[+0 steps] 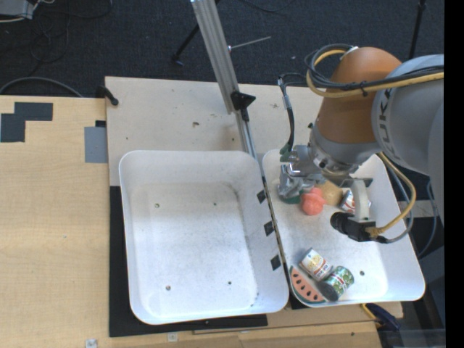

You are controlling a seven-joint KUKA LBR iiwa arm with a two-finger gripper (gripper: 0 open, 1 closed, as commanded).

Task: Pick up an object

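A bench seen from above at a slant, with two shallow white bins side by side. The left bin [188,281] takes up the middle of the view; its floor carries only small dark specks. A metal rail [221,56] slants down from the top of the view to the seam between the bins, and small black clips sit along that seam. The right bin [402,285] holds all the objects. Near its upper left part, the gripper [290,187], a shiny metal piece, points down into the bin, close to the bin floor; whether its jaws are spread or pressed together cannot be told from this angle, and nothing can be seen between them. Just right of the gripper lies a round orange-red fruit [312,204], and a pale yellowish object [331,193] sits touching it on its upper right. At the bin's lower front edge lie a watermelon slice [304,286], a small can [316,263] with a pale label and, just right of it, a green can [339,279] on its side. The arm [362,100], grey with an orange band, reaches in from the right above the bin, with black and yellow cables looping around its wrist.
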